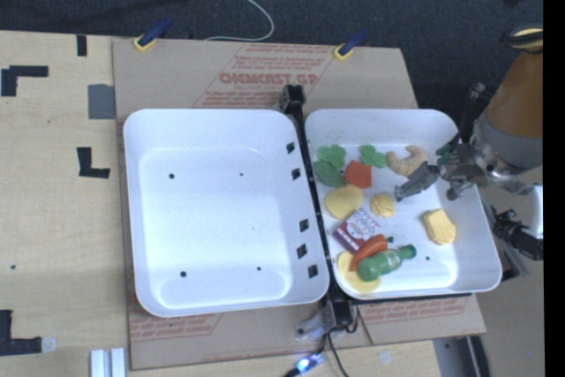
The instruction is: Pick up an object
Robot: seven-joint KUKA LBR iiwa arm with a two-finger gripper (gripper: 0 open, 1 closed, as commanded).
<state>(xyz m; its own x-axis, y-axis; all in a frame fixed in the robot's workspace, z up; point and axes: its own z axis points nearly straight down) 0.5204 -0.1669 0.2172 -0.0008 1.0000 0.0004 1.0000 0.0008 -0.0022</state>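
Over the right bin, near its right wall, the pincer hangs above the toys with its dark fingers spread apart and nothing between them. One finger slants down toward the middle of the bin. The grey arm with its orange band comes in past the counter's right edge.

All the toys lie in the right bin. Just beside the finger tip sits a small round yellow piece, and up toward the far wall a tan knobbly piece lies with its long axis running roughly left to right. A yellow block rests near the right wall, long axis slanted from upper left to lower right. Against the divider are green leafy pieces, with a red-orange block just beside them and another green piece near the far wall. A pale yellow oval lies below these, touching a white-and-purple packet.

Toward the near edge, a green bottle lies on its side, long axis left to right with the cap pointing to the right wall. An orange carrot-like piece runs slantwise beside it, and a yellow piece sits beneath both.

The left bin stands beside it on brown cardboard, which is clipped at the far edge.
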